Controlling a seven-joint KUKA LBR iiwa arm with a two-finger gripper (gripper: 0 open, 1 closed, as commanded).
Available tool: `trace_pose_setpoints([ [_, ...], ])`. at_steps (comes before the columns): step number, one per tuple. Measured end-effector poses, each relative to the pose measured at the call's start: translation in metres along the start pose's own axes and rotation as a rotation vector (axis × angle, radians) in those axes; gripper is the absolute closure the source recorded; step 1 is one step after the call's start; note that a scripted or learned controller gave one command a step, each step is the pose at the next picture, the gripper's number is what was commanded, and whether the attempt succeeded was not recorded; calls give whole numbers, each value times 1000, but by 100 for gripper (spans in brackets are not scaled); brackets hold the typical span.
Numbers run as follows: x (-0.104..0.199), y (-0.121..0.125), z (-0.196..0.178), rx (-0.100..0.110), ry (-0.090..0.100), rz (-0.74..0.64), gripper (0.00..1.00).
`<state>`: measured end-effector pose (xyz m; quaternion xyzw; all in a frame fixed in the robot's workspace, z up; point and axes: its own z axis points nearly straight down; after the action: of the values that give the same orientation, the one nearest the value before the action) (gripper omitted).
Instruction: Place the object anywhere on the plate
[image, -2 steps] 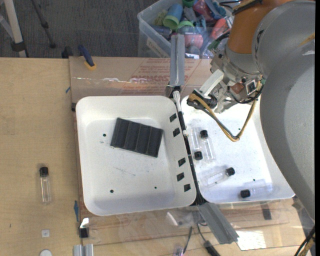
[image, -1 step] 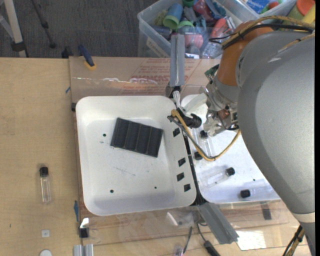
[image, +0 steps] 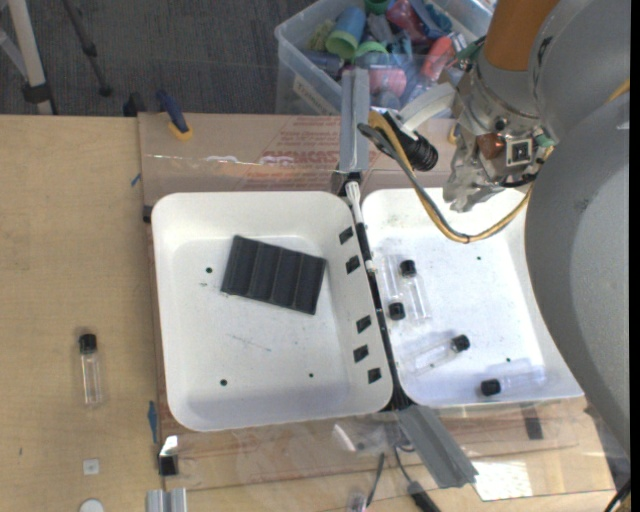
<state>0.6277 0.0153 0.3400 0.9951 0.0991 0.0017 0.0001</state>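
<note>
A dark grey ribbed plate (image: 274, 274) lies flat in the left bin (image: 190, 395), toward its upper middle. Several clear vials with black caps lie in the right bin (image: 500, 250): one (image: 411, 288) near the divider, another (image: 394, 308) just beside it, and a third (image: 440, 350) lower down. A further vial (image: 508, 383) rests at the bin's front edge. My gripper (image: 465, 190) hangs above the back edge of the right bin, apart from the vials, with nothing visibly in it.
A clear tub of colourful items (image: 390, 45) stands behind the bins. A yellow and black cable (image: 450, 225) loops from the wrist over the right bin. One stray vial (image: 90, 366) lies on the wooden bench at the left. The arm's grey body (image: 590, 250) covers the right side.
</note>
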Motion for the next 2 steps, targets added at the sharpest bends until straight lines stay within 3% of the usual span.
trace_pose_setpoints([
  [1, -4, -80, 97, 1, -5, -84, 100],
  [2, -55, -136, 112, 0, -4, 0, 100],
])
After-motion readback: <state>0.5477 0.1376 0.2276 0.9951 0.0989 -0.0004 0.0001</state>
